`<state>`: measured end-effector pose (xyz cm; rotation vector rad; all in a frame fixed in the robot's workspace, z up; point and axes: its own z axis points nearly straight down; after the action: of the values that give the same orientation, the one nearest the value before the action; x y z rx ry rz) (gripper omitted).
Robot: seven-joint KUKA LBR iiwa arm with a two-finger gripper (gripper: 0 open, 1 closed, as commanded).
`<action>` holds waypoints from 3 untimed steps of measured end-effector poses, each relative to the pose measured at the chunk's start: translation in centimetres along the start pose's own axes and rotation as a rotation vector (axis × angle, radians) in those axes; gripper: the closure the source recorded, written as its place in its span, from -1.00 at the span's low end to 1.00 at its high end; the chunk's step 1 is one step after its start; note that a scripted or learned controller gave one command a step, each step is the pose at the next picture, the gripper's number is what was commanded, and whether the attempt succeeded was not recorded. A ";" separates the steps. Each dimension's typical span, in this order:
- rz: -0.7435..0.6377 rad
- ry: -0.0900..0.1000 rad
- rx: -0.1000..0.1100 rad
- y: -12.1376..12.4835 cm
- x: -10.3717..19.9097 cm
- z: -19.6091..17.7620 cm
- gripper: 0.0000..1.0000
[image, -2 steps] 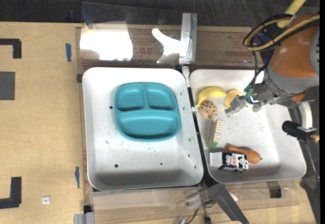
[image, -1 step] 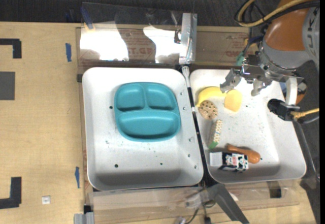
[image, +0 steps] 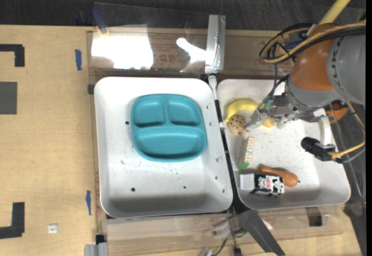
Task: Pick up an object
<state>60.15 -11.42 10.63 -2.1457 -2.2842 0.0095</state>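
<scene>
The gripper (image: 260, 119) sits low in the right bin (image: 334, 191), right against the yellow banana (image: 239, 108) beside a cookie (image: 235, 126), honestly can't tell if it's gripping, teal tray (image: 168, 127) fills the left bin (image: 110, 150).

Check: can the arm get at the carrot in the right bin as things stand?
Probably yes. The carrot lies in the open on the right bin floor, nothing on top of it. The gripper sits over the yellow fruit further back. A black-and-white box touching the carrot may crowd the grasp.
</scene>
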 end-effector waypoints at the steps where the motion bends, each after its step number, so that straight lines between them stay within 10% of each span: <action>1: -0.038 -0.003 -0.014 3.9 -2.4 2.0 -1.00; 2: 0.068 -0.002 -0.012 -0.9 -4.3 2.0 -1.00; 3: 0.010 -0.003 0.005 6.1 -2.5 2.0 -1.00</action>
<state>66.38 -13.49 8.55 -2.1557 -2.2728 0.0179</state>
